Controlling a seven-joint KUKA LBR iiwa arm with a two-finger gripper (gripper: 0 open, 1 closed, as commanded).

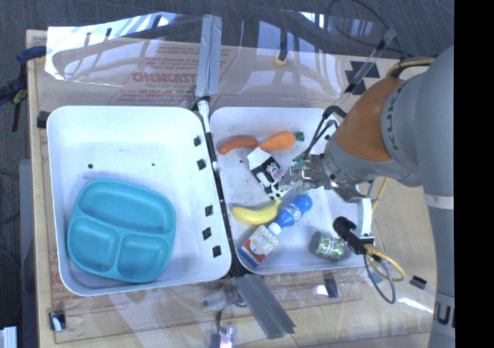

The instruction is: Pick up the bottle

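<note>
My hand hangs low in the right bin, reaching in from the right, with my grey arm and its orange band above it on that side. How far my hand is open I cannot tell from this angle. The bottle lies on its side on the bin floor just near of my hand, tilted, its blue cap end pointing far-right toward my hand and its labelled body running toward the near-left corner. Whether I touch the bottle I cannot tell. A banana lies against the bottle's left side. A small black and white box sits just left of my hand. Farther off, near the bin's far wall, lie a red sausage and a carrot, side by side. A green can rests near the bin's near-right edge. The left bin on the worktop holds a blue compartment tray at its near-left part.
</note>
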